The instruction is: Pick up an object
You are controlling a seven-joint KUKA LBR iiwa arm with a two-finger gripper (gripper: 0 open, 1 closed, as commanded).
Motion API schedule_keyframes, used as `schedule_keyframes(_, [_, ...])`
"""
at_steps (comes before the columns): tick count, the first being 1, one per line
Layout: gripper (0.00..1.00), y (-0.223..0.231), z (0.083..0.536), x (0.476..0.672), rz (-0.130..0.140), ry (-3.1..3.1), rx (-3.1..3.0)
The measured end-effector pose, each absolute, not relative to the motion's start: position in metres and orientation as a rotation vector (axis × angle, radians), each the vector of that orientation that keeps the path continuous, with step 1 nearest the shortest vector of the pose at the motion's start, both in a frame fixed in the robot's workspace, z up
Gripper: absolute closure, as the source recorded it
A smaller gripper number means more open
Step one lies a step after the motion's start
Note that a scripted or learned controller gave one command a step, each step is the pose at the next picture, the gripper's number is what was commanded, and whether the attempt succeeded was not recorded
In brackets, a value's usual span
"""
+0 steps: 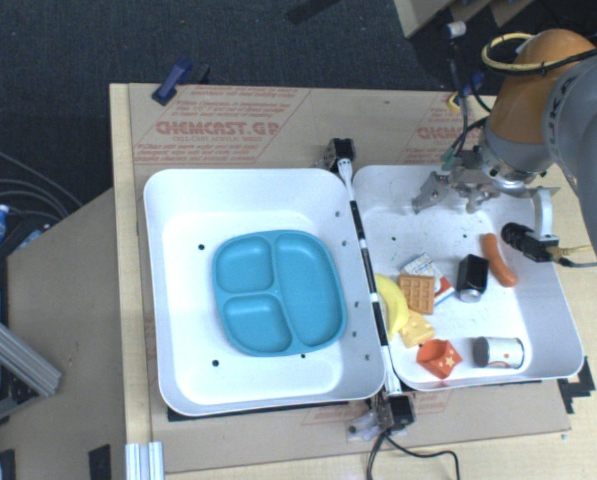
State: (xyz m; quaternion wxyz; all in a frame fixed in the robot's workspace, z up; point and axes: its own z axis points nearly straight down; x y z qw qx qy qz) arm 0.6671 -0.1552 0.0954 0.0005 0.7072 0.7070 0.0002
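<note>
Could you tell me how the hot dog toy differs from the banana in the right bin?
The hot dog toy is orange-red and nearly straight, near the right wall; the banana is yellow and curved, against the divider. The banana looks larger. Both lie flat in the right bin.

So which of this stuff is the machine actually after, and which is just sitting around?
For the job: gripper; sausage; waffle; banana; black can; red block; silver can.

Just lying about: blue plate; left bin; blue clip.
</note>
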Motion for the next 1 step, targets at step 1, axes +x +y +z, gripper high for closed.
schedule_keyframes(1, [0.0,-0.1537,0.0847,0.6662,-0.002,2.223,2.223])
